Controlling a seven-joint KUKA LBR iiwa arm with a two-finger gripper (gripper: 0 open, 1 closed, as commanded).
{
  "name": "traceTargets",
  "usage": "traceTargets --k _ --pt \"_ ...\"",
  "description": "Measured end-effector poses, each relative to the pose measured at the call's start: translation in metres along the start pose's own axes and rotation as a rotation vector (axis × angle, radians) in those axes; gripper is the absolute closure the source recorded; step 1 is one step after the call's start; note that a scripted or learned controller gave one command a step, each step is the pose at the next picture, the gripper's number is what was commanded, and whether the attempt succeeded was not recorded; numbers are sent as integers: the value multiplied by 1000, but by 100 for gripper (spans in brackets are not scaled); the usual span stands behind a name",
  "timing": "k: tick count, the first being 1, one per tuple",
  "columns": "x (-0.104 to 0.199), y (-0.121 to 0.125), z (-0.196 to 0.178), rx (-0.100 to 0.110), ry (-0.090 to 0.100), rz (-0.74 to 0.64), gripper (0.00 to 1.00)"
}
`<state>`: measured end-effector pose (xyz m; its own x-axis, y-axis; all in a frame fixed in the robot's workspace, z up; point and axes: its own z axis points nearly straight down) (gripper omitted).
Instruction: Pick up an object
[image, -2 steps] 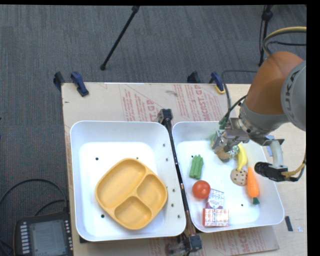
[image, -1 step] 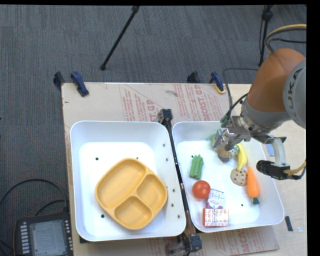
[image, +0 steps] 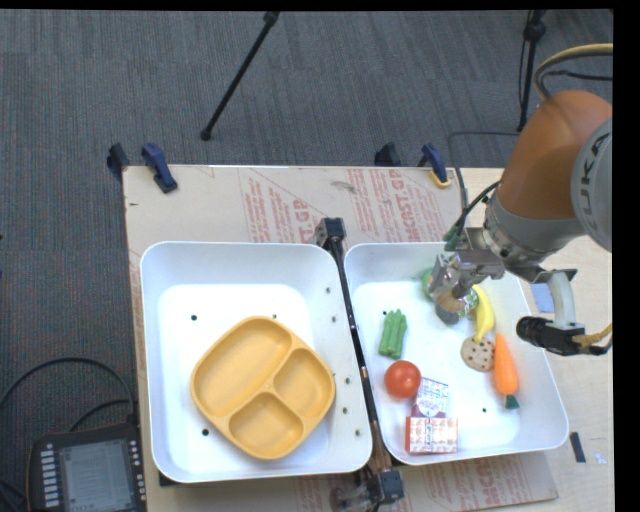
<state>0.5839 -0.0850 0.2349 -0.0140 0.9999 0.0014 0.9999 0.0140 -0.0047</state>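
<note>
My gripper (image: 452, 292) hangs over the upper right part of the right bin (image: 400, 268), just left of a yellow banana (image: 484, 312). A round cookie (image: 478, 352) and an orange carrot (image: 505, 368) lie below the banana. Toward the bin's middle sit a green vegetable (image: 392, 333), a red tomato (image: 403, 379) and a red-and-white carton (image: 431, 416). The orange arm body covers the wrist from above.
The left bin (image: 170, 270) holds a yellow divided plate (image: 262, 386). Blue clamps (image: 158, 166) grip the board's far edge. A tripod leg (image: 238, 75) crosses the carpet behind. A pendant screen (image: 90, 474) sits at bottom left.
</note>
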Motion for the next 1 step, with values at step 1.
traceTargets --k 1 --pt "0 0 -9 2 1 -6 100"
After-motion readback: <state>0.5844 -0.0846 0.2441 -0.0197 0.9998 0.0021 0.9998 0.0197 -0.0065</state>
